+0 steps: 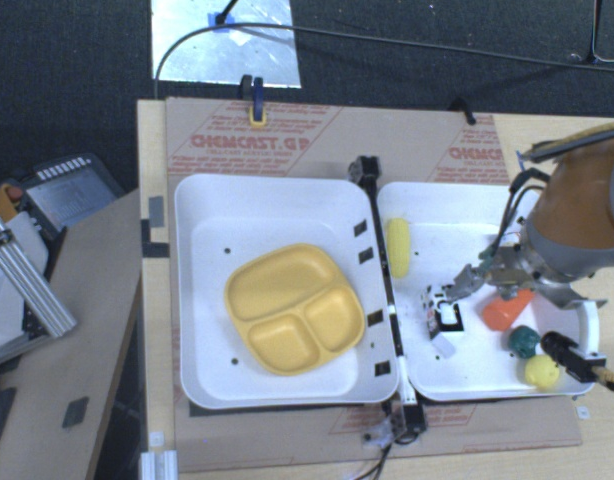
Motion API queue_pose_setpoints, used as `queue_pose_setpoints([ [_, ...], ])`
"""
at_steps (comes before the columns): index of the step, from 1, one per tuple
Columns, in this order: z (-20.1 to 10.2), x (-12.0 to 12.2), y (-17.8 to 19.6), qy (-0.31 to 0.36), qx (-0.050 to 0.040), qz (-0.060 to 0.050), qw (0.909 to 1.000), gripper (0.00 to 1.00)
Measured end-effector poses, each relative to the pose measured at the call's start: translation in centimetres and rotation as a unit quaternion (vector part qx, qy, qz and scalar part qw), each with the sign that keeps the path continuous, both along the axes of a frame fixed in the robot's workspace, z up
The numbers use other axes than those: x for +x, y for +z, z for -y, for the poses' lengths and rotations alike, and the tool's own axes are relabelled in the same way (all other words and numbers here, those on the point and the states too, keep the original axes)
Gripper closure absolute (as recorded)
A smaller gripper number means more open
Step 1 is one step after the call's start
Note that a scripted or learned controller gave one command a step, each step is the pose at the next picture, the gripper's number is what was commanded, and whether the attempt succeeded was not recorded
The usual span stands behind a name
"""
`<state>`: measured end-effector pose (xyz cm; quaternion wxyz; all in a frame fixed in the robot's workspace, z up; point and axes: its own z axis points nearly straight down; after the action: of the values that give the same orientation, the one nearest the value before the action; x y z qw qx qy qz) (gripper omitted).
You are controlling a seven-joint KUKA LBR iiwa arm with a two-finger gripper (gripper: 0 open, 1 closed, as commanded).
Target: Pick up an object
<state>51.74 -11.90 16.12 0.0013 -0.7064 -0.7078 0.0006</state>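
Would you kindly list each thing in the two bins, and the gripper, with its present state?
yellow divided plate: lying flat, right way up, in the left bin, compartments bare.
yellow oblong object: lying at the right bin's left wall.
orange object: on the bin floor, beside the gripper.
teal ball: resting apart.
yellow ball: near the front rim.
gripper: low over the right bin, holding nothing visible.

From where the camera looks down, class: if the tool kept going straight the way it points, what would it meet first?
The tool points down into the right bin, so it would probably meet the bin's white floor first. The orange object lies beside it, outside that line. Depth is hard to judge.
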Motion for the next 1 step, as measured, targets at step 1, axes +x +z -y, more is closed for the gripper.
queue_pose_setpoints([
  [1,0.27,0.32,-5.62,0.0,0.003,0.004,1.0,0.0],
])
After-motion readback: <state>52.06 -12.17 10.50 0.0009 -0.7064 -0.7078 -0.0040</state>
